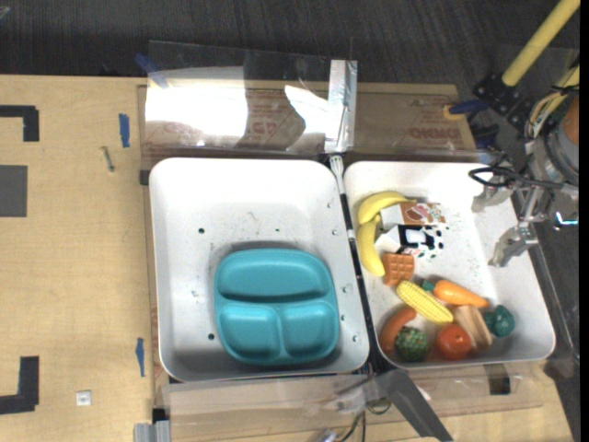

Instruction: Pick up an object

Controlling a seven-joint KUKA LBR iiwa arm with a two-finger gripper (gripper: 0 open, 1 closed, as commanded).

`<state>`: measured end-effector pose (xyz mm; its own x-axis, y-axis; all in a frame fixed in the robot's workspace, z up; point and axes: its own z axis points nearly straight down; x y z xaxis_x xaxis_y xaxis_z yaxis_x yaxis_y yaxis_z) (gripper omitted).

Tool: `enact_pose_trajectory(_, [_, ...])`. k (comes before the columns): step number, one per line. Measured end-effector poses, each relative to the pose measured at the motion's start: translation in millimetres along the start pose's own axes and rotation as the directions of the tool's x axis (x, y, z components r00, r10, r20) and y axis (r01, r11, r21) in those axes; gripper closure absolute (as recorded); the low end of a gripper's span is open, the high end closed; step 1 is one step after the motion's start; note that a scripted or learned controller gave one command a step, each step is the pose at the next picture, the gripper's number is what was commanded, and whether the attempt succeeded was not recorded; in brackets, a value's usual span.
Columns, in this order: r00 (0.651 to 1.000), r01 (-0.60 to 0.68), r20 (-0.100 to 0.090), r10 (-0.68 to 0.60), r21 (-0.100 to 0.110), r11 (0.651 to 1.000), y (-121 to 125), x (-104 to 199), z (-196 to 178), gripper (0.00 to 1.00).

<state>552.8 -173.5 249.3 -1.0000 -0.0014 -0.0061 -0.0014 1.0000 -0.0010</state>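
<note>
My gripper (495,224) hangs over the right side of the right bin (543,334), open, with nothing between its fingers. Left of it in that bin lie a yellow banana (370,224), a small black-and-white carton (419,233) and an orange waffle piece (398,268). Nearer the front sit a corn cob (424,302), a carrot (458,294), a red tomato (454,341), green broccoli (412,342) and a dark teal piece (500,321). The toys lie left of and below the fingers, apart from them.
The left bin (179,191) holds a teal divided plate (275,305). A clear plastic sheet and a taped post (340,104) stand behind the bins. Cables and a yellow bar (543,30) crowd the far right. Brown bench board (64,247) lies to the left.
</note>
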Motion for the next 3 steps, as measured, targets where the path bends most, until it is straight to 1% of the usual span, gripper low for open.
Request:
enact_pose_trajectory(1, [1.000, -0.029, -0.008, 0.029, -0.002, 1.000, 17, 58, 79, 0.00])
enact_pose_trajectory(2, [0.997, -0.076, 0.005, 0.076, 0.001, 0.997, 50, 69, 153, 0.00])
enact_pose_trajectory(3, [0.994, -0.107, 0.005, 0.107, 0.000, 0.994, 38, 20, 161, 0.00])
